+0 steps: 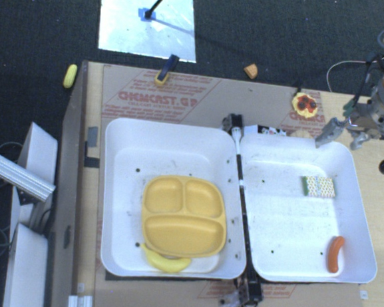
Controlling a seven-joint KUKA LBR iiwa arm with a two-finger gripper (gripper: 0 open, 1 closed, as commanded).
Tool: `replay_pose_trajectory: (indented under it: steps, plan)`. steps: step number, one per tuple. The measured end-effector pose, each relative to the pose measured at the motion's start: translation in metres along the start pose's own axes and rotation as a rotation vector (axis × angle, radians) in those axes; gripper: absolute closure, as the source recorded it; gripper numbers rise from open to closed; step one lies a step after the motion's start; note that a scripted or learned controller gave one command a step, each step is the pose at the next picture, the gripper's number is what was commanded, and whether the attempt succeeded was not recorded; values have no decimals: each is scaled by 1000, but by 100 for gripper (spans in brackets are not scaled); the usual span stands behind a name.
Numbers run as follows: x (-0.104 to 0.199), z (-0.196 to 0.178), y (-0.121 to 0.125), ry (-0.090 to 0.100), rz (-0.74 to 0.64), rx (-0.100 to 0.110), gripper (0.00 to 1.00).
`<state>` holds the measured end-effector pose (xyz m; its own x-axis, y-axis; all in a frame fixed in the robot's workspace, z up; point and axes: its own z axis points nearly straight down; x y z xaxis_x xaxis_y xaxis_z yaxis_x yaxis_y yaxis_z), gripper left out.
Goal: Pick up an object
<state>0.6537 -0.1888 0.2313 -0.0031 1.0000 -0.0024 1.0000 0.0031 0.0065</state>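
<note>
White bins lie side by side on the table, the pincer (pixel 344 133) poised above the right bin (pixel 283 258).
Its fingers are spread, grasping nothing; inside that bin lie a patterned sponge (pixel 319 187) and an orange sausage (pixel 334 253).

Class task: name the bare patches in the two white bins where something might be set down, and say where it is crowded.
Right bin: bare floor left of the patterned block and orange sausage. Left bin: bare strip behind the yellow tray; crowded in front, where the banana lies.
</note>
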Motion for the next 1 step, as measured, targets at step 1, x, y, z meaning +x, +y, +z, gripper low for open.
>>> replay_pose_trajectory:
  steps: [1]
  plan:
    - [-18,103,-26,2,2,8,0]
